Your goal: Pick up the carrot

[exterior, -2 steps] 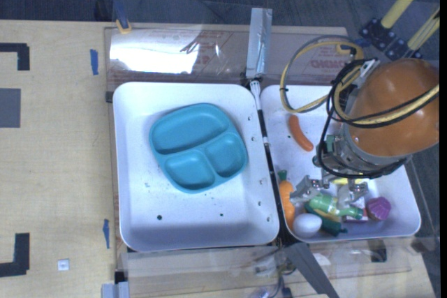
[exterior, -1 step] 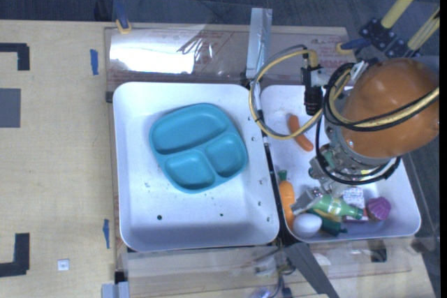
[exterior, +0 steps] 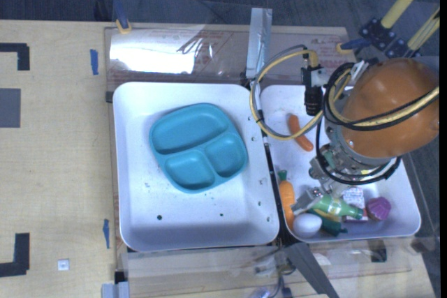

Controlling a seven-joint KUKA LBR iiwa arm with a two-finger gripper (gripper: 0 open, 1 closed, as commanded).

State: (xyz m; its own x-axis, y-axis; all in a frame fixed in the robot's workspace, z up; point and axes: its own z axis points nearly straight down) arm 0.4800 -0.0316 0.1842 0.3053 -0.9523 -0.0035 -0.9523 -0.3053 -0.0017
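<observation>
carrot [exterior: 286, 194] against bin wall [exterior: 271, 171], egg [exterior: 306, 224] and green bottle [exterior: 334, 206] crowding beside it

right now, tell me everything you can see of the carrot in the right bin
The carrot is a small orange piece with a green top at its far end, plastic-looking like toy food. It lies roughly lengthwise along the left wall of the right bin, near the front corner. Its near end sits close to a white egg. The arm's wrist hangs just right of it; nothing visibly grips it.

You see a wooden bench [exterior: 56, 150]. Two white bins sit on it side by side: the left bin [exterior: 133, 171] and the right bin [exterior: 405, 206].
</observation>
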